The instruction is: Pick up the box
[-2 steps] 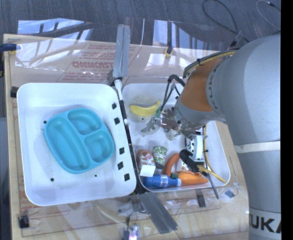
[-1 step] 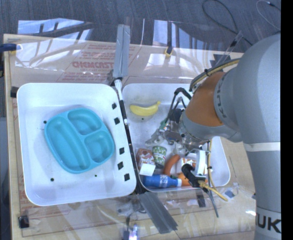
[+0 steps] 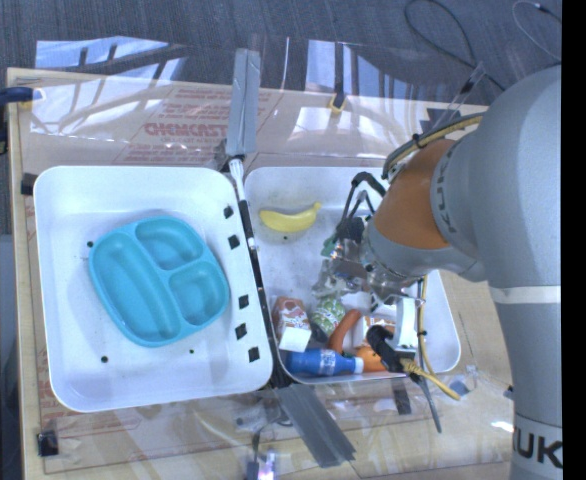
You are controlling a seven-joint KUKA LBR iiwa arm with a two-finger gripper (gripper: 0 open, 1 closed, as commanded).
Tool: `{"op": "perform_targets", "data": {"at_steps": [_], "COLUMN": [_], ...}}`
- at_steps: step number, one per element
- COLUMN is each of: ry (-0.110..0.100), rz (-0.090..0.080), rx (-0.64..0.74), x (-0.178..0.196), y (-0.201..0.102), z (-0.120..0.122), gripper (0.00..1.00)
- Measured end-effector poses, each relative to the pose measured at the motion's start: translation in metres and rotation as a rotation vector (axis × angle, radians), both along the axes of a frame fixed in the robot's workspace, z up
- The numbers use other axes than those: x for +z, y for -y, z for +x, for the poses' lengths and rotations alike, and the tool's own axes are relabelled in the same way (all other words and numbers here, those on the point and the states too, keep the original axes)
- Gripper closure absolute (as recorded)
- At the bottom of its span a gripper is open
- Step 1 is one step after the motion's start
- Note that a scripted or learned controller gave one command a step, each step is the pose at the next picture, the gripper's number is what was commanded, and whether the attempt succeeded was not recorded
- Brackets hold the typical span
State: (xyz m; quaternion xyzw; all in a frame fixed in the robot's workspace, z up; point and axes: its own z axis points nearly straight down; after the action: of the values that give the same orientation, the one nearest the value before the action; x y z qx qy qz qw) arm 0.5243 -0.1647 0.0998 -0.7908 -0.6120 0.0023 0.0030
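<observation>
A small red-brown and white box point(image 3: 292, 320) lies near the front left of the right bin point(image 3: 273, 190), against the divider. My gripper point(image 3: 345, 271) hangs low over the middle of that bin, a little right of and behind the box, just above a green packet point(image 3: 328, 318). Nothing is visibly held by it. The grey arm with its orange band point(image 3: 413, 213) reaches in from the right and hides the bin's right side.
A yellow banana point(image 3: 289, 218) lies at the back of the right bin. Beside the box crowd an orange carrot point(image 3: 345, 326), a blue bottle point(image 3: 323, 363) and an orange toy point(image 3: 373, 353). The left bin point(image 3: 63, 198) holds a blue compartment plate point(image 3: 158, 278).
</observation>
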Motion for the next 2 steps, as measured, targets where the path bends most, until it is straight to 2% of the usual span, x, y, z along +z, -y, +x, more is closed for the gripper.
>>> {"op": "perform_targets", "data": {"at_steps": [1,2], "ry": [0.005,0.005], "rz": [-0.001,-0.001], "rx": [-0.036,-0.036], "x": [0.103,0.1027], "y": [-0.0118,-0.0118], "z": [-0.0458,-0.0459], "gripper": [1.0,0.0]}}
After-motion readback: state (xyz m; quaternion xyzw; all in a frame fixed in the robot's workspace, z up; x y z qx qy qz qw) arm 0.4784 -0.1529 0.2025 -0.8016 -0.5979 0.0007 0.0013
